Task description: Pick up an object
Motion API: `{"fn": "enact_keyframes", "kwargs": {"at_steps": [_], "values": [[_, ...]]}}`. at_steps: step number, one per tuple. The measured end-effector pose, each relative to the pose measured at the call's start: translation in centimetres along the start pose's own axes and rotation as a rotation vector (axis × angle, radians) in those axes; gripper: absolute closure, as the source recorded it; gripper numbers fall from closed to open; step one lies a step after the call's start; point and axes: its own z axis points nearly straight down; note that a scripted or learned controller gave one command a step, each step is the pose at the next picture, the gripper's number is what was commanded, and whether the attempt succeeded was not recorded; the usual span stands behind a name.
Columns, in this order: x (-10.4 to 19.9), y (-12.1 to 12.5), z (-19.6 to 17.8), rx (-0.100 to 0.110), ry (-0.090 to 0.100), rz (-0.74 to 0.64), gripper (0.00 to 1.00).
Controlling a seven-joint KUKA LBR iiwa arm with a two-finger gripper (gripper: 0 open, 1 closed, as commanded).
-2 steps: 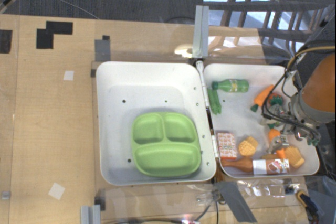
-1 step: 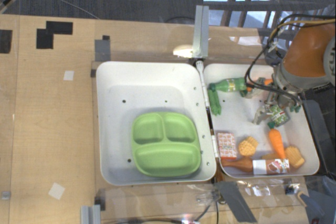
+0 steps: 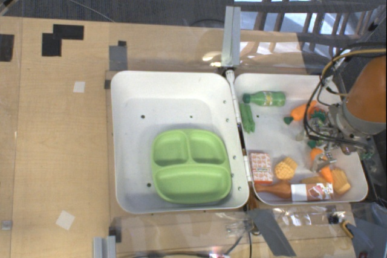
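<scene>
Objects for picking lie in the right white bin [image 3: 360, 195]: a green plastic bottle with a yellow label [image 3: 264, 98], a red-and-white printed carton [image 3: 260, 167], a round waffle-patterned biscuit [image 3: 285, 168] beside the carton, and a brown bottle with a white-and-red label [image 3: 294, 191] below the carton. No writing is legible. The claw [image 3: 325, 157] hangs right of the carton amid orange toy pieces [image 3: 299, 112]; its grip cannot be told. A green divided plate [image 3: 191, 165] sits left of the carton.
</scene>
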Motion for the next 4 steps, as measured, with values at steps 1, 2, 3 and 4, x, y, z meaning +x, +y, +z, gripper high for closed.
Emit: {"fn": "enact_keyframes", "kwargs": {"at_steps": [1, 2, 3, 4], "values": [[-9.0, -1.3, 0.3, -0.005, 0.003, -0.056, 0.0], [-6.6, -1.0, 0.3, -0.004, 0.001, -0.062, 0.0], [-7.1, -0.7, -1.1, -0.005, -0.01, -0.064, 1.0], [-9.5, 0.9, -14.3, 0.002, -0.011, 0.02, 1.0]]}}
